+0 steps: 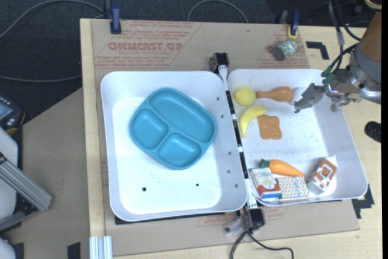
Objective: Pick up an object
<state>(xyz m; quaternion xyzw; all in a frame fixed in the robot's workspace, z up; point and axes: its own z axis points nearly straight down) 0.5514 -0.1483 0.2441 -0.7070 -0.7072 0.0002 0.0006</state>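
The right bin (339,130) holds several toy foods. Along its far left side lie a yellow lemon (244,96), a brown drumstick (276,94), a banana (250,118) and a tan bread slice (269,127). Near the front edge are a carrot (285,168), a small carton (265,182), a flat cracker box (294,188) and an orange-and-white box (322,174). My gripper (320,101) hovers over the far right part of this bin, just right of the drumstick. It is open with nothing between its fingers (305,98).
A blue divided plate (173,127) lies in the left bin (121,179). A small grey-green can (286,48) sits on the bench behind the right bin. Clamps and cables run along the bench's far edge.
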